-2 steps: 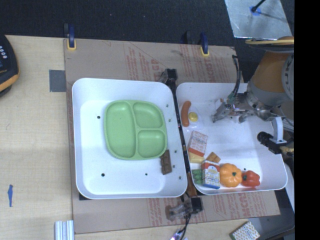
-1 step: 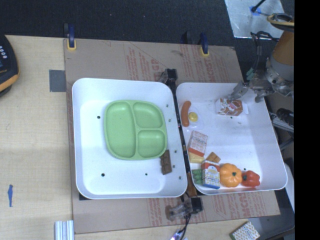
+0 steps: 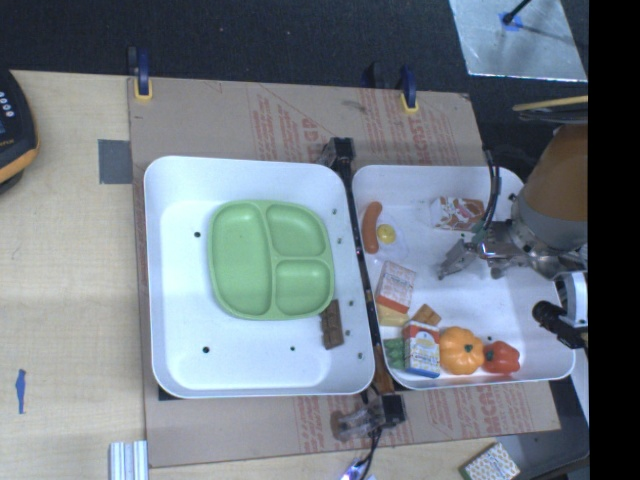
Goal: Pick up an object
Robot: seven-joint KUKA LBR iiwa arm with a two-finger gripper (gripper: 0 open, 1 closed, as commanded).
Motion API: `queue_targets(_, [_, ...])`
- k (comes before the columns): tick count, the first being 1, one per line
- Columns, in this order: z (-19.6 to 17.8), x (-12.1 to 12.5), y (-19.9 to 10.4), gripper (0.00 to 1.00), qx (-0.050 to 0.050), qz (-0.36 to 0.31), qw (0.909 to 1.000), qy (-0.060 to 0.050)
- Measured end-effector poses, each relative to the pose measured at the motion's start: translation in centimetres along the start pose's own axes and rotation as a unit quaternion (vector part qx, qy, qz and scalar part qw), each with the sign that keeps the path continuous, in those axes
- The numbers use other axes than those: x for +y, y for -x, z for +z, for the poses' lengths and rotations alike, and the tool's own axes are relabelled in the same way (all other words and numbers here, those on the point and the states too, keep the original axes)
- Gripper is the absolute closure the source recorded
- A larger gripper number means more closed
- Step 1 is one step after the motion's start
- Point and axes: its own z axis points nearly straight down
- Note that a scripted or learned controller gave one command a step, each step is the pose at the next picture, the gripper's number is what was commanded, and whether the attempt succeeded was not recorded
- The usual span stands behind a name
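While the gripper [image 3: 452, 261] is being held spread and empty over bare floor in the right bin [image 3: 520, 303], a closure on nothing is being risked, the nearest object, a crumpled wrapper [image 3: 458, 211], lying just behind it.

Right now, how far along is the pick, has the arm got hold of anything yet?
Nothing looks picked yet. The pincer is low in the right bin, over bare floor, with nothing seen between its fingers. The sausage, packet, box, pumpkin and pepper all lie in that bin. Left to do: close on one item and lift it. The green tray sits in the left bin.
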Motion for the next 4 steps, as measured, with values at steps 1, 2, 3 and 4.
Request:
queue_targets(1, [2.2, 9.6, -1.2, 0.00, 0.001, 0.000, 1.0000, -0.008])
queue_targets(2, [0.6, 10.0, 3.4, 0.00, 0.005, 0.000, 1.0000, -0.006])
queue_targets(3, [-2.9, 10.4, -0.9, 0.00, -0.002, -0.002, 1.0000, 0.007])
queue_targets(4, [0.4, 10.7, 1.6, 0.00, -0.003, -0.001, 0.9999, 0.012])
